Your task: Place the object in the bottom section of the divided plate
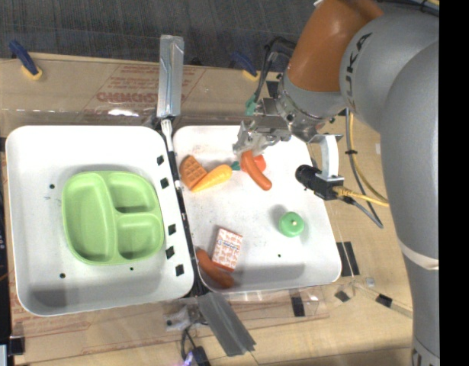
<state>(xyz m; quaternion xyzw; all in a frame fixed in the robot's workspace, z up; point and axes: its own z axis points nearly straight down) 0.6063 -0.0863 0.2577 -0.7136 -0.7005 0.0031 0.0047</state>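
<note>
A green divided plate (112,216) lies in the left white bin (36,166); it has one long section on its left and two smaller ones on its right. My gripper (249,149) hangs over the back of the right bin (318,258), directly above the upper end of a red-orange sausage (258,173). The sausage's lower end rests on the bin floor. Whether the gripper touches it is not clear from this angle.
Also in the right bin are an orange ridged piece (191,171), a yellow-orange carrot (212,178), a green round object (292,223), a pink-and-white carton (228,248) and a brown sausage (213,268). A black divider wall (173,204) separates the bins.
</note>
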